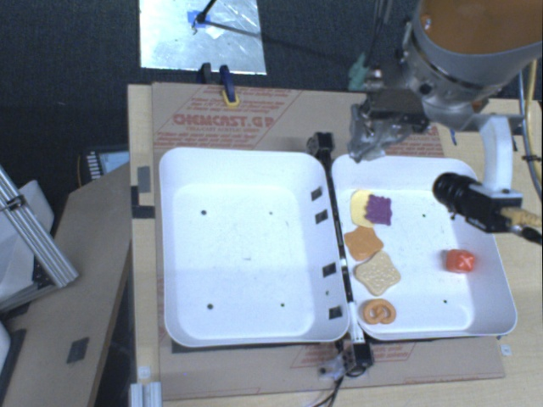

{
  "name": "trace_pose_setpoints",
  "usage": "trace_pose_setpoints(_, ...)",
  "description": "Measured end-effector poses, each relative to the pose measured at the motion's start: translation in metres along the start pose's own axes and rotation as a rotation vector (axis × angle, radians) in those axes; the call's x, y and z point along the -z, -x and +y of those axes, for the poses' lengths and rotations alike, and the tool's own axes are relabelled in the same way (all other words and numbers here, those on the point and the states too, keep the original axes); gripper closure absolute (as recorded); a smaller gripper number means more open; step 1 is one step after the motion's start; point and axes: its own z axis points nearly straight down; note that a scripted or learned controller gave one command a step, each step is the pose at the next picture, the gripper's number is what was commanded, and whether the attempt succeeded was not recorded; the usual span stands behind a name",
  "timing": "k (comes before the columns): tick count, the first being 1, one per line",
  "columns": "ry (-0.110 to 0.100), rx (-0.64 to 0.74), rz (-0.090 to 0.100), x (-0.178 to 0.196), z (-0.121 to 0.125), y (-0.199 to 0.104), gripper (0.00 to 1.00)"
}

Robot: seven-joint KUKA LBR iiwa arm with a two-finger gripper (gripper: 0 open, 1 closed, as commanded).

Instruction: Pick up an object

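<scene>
Gripper (371,147) poised over the far-left corner of the right bin (492,312), nothing between its fingers.

Whether it is spread or pressed together I cannot tell; it looks blurred. The toy foods lie along the bin's left edge: purple piece (378,209) on yellow slice (361,203), brown piece (363,242), cracker (377,273), pretzel (378,313); a red piece (460,261) sits well apart. That isolated one is probably the cleanest target; descend straight, centred.

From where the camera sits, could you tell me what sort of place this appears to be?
Probably a robotics lab bench for grasping trials: two white bins on cardboard, small toy food pieces such as a pretzel in the right-hand one, and the arm's gripper hanging above its far edge.
</scene>
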Motion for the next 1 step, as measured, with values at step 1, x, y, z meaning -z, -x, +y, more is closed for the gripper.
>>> trace_pose_setpoints(1, -0.011, 0.002, -0.003, -0.0769, -0.0007, -0.0712, 1.00)
